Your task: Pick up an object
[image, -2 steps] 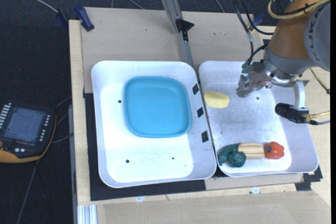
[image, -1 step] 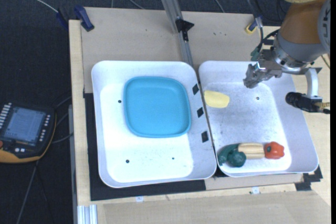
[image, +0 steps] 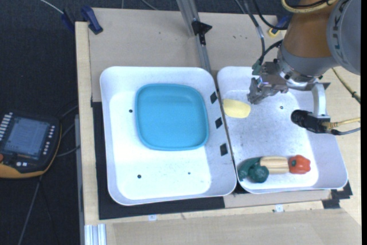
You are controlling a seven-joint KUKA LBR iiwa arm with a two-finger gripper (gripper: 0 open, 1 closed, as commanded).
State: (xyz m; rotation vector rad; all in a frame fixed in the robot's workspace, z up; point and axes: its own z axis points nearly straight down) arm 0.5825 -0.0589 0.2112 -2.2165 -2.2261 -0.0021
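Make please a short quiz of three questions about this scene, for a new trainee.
1. True or false: the blue plate lies in the left bin.
2. Which thing is nearest to the gripper? A) the yellow piece B) the red piece C) the green piece
3. Fill in: the green, tan and red pieces lie in a row along the ____ edge of the right bin.

Key: 1 true; 2 A; 3 near (bottom).
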